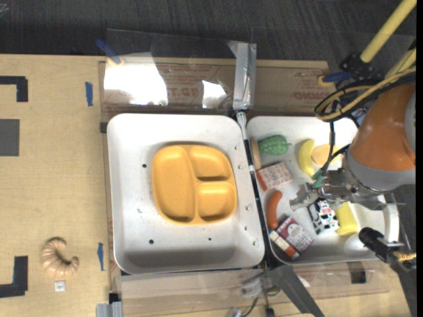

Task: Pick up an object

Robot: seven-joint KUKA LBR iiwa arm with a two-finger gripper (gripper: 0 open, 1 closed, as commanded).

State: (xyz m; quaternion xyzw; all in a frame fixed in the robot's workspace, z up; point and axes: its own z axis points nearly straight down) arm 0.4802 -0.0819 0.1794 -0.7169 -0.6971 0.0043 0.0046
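Observation:
The right bin (291, 125) holds several small objects. A green lumpy toy (273, 144) lies at its back, with a yellow banana-like piece (305, 157) to its right. A red and white packet (274, 175) sits below the green toy. A red sausage (273, 208) lies near the bin's left wall, above a small printed box (291, 236). A black, white and blue item (324, 214) and a yellow block (346, 218) lie at the right. My gripper (316, 191) hangs over the middle of this bin, just above the black, white and blue item.
The left bin (125, 177) holds a yellow divided plate (194, 181). A tan croissant-shaped toy (59, 256) lies on the bench at the far left. The grey arm with its orange band (390, 134) covers the right bin's right side, with cables behind it.

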